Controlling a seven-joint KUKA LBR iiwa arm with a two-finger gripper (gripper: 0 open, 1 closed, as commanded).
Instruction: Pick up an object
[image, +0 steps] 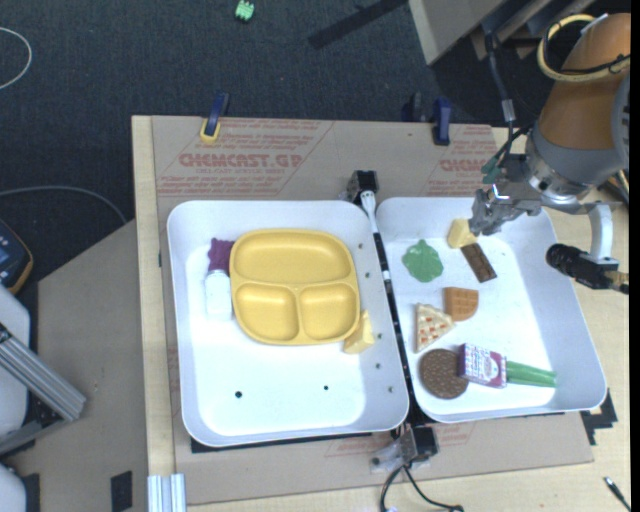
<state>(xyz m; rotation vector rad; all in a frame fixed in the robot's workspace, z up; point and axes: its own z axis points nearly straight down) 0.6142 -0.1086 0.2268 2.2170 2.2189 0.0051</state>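
Hovering at the far end of the right bin (570, 330), the gripper (487, 215) sits just above a small yellow wedge (459, 234), apparently a cheese piece; whether its fingers are spread or closed cannot be told from the camera view.

The wedge lies near the bin's far wall, just beside a brown bar (480, 262) and near a green leafy piece (423, 261). Judged as toy food, it should be light, rigid and somewhat slick — take hold across its two flat faces, not its slanted edges.

Clearance: the far wall limits approach from behind, and the brown bar crowds one side. Open floor lies toward the bin's right wall. A pizza slice (432, 326), a cookie (442, 372) and a purple packet (483, 364) lie well apart — no obstruction there.
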